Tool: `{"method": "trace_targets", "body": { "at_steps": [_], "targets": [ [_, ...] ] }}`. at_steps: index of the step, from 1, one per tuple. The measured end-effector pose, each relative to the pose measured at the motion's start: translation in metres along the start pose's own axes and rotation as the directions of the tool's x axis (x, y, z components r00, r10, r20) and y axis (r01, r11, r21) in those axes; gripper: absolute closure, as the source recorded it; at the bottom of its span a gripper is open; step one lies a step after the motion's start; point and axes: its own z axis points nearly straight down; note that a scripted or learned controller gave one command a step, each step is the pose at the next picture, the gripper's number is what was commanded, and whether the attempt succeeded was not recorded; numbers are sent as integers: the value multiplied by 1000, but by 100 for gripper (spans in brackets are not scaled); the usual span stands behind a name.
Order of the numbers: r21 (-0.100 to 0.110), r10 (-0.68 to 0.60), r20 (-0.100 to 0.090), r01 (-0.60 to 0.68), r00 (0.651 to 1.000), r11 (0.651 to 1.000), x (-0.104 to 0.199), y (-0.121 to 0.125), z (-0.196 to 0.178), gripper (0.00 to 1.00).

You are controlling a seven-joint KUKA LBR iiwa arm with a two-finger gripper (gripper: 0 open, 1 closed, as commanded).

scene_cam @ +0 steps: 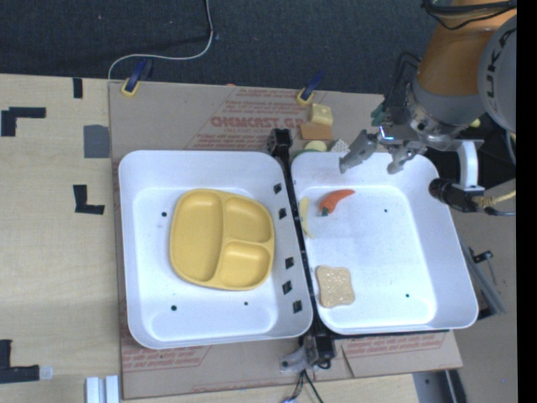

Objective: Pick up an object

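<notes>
Hovering over the far rim of the right bin (445, 250), the gripper (375, 159) is seen with its jaws spread and nothing between them. An orange carrot (337, 199) lies in that bin, near and just below-left of the jaws. A tan toast (335, 285) rests well apart, nearer the camera. Small pieces beyond the rim, left of the jaws, are hard to make out.
</notes>
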Motion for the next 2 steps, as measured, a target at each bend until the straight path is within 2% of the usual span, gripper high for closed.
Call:
{"method": "trace_targets", "body": {
  "at_steps": [1, 2],
  "targets": [
    [8, 1, 1, -1, 1000, 1000, -12, 19, 98, 0],
    [-2, -1, 3, 1, 1000, 1000, -6, 29, 187, 0]
  ]
}}
